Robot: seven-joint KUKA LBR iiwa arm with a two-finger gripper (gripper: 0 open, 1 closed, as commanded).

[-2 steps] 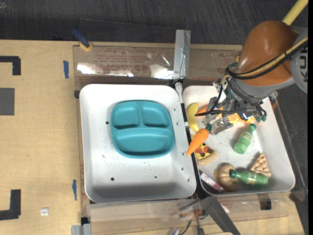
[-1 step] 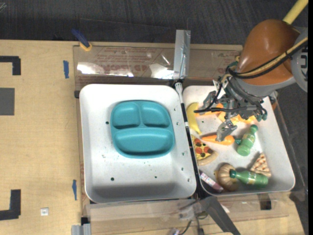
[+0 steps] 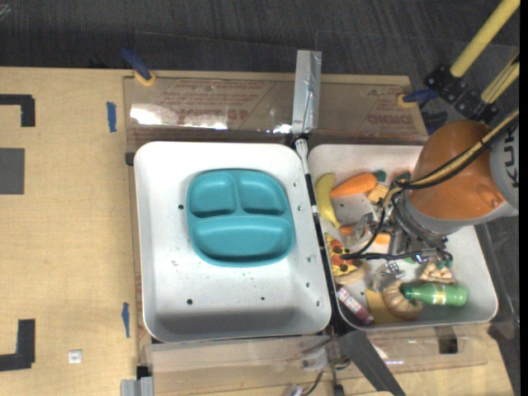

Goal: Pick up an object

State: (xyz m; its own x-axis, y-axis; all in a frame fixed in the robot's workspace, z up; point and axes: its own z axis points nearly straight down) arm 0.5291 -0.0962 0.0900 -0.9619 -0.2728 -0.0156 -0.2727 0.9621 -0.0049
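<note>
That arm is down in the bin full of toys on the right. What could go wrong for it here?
The toys lie crowded together, so the gripper might nudge the banana or green bottle aside, or catch two things at once. The dark cables hanging near the wrist could perhaps snag on the pile.

A smooth, matt teal plastic divided plate (image 3: pixel 240 217) lies in a glossy white plastic bin (image 3: pixel 165 295) on a matt brown cardboard-like bench top (image 3: pixel 62 221).
</note>
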